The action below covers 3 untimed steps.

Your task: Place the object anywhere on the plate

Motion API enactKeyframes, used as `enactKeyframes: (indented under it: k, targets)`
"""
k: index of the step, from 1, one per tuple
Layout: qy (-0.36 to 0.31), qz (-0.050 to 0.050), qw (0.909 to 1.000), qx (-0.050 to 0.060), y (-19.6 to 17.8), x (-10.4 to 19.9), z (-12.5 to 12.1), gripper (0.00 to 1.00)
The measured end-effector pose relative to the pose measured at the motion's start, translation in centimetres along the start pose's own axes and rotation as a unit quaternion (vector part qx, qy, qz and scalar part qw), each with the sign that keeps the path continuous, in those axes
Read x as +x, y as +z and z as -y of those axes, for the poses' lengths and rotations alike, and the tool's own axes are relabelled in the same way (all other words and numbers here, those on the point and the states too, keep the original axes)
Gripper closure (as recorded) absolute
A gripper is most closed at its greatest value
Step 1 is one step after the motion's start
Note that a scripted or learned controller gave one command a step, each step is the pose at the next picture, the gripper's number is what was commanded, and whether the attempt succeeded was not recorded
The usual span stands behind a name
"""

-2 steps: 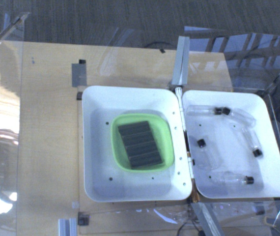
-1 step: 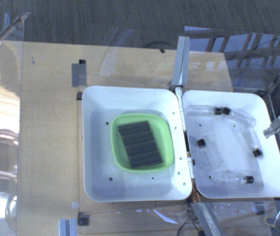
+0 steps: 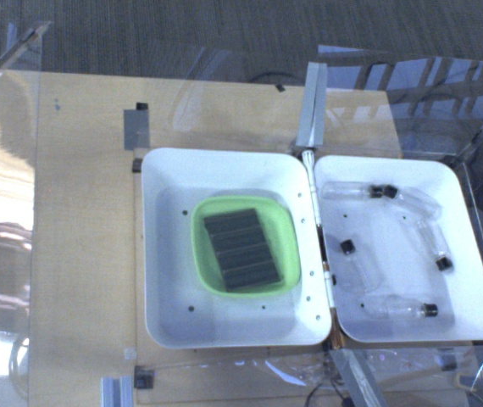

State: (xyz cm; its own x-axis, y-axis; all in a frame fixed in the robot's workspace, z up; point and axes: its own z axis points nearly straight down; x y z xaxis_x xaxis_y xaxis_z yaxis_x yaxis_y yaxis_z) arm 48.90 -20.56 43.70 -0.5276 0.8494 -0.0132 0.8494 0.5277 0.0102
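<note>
A green square plate (image 3: 202, 246) with rounded corners sits in the middle of the left white bin (image 3: 162, 227). A dark grey ridged rectangular block (image 3: 241, 249) lies flat on the plate, slightly turned, well inside its rim. Nothing touches or covers the block.
The right white bin (image 3: 466, 227) holds several clear plastic tubes with black caps, such as one at the back (image 3: 383, 192) and one at the front (image 3: 429, 309). A grey metal post (image 3: 312, 108) stands behind the seam between the bins. Wooden bench surface (image 3: 80, 253) lies to the left.
</note>
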Motion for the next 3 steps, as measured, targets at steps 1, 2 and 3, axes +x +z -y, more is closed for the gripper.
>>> enactKeyframes:
  k: [1, 2, 3]
  targets:
    - [0.027, -0.003, 0.9996, 0.003, 10.6, 0.2, 0.1, 0.0]
    - [0.098, 0.0, 0.9952, 0.001, -0.1, 0.0, 0.0, 0.0]
    - [0.114, -0.003, 0.9935, 0.003, 10.5, 0.2, 0.1, 0.0]
